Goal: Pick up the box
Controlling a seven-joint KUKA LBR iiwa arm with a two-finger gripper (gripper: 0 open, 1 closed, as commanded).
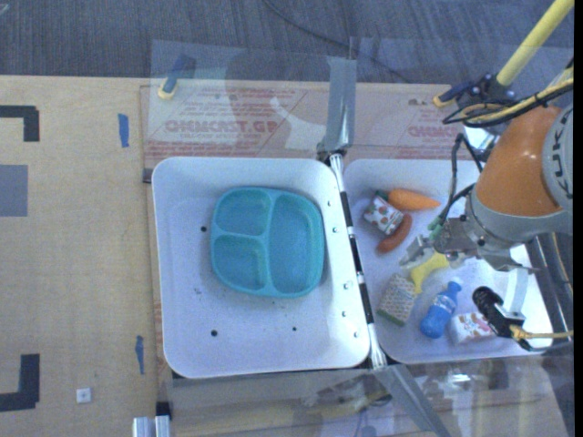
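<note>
A small white carton with red and green print [383, 214] lies in the upper left of the right bin [410, 353], beside a carrot [413, 199]. Another white and red box [471, 328] rests near that bin's front right corner. My gripper [435, 244] hangs over the middle of the right bin, just above a yellow piece [428, 269] and to the right of a red-brown sausage [394, 234]. It sits about a hand's width right of the carton, and nothing shows in its grasp.
A teal divided plate [269, 241] lies in the left bin [182, 335]. In the right bin, a speckled grey block [397, 299] and a blue bottle [439, 309] crowd the front. The arm's orange band [519, 176] covers the bin's right side.
</note>
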